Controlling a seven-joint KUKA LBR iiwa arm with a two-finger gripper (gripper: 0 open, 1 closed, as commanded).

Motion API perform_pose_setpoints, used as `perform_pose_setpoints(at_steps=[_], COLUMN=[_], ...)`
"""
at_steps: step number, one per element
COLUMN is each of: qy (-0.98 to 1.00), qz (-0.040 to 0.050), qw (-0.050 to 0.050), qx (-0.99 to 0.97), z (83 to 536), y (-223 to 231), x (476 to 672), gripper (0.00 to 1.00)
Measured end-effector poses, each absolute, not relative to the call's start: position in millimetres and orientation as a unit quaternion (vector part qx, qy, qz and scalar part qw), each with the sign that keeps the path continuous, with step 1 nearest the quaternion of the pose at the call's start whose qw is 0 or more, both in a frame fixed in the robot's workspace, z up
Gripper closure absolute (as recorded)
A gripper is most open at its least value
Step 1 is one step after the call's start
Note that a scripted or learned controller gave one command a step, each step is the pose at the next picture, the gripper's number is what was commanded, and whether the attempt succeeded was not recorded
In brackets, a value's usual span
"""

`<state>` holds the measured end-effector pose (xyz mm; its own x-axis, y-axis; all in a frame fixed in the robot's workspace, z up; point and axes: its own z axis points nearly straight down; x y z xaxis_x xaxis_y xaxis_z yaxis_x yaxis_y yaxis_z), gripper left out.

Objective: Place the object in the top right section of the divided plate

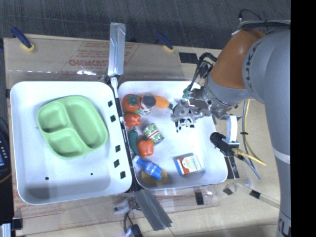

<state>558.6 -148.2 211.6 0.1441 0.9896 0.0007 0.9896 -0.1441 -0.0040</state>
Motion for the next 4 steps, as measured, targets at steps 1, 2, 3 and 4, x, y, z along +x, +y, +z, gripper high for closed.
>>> perform_pose_setpoints(at_steps=[1, 2, 3, 4], qy=[-0.630, -0.550, -0.678, -0.824], qz=[0.0024, 0.0014, -0.0013, 0.0003], qw=[0.003, 0.001, -0.002, 0.001], qx=[-0.777, -0.835, -0.735, -0.567], z=[149.5, 158.5, 94.5, 130.4], y=[-110.4, -103.5, -143.2, -108.7], x=[486.0, 477.8, 502.5, 480.4], gripper=[1.00, 1.00, 1.00, 1.00])
